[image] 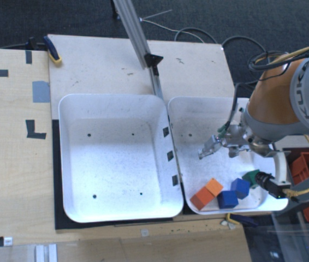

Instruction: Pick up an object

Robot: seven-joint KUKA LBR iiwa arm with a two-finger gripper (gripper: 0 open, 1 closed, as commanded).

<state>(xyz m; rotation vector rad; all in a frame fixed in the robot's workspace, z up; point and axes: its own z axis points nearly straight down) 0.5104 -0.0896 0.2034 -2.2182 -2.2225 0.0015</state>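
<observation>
On the bench, the right bin (198, 113) holds orange blocks (206, 194) and blue blocks (233, 194) at five o'clock; whether the gripper (212, 146) is clenched cannot be told.

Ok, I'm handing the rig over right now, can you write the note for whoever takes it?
Gripper: over the middle of the right bin, above its floor, nothing seen between its fingers; open or shut is not clear from this view.
Things: orange block, red block, two blue blocks and a green piece clustered in the right bin's near corner.
Done: nothing picked up yet.
Left: move to the cluster, grasp one block, lift it.
</observation>
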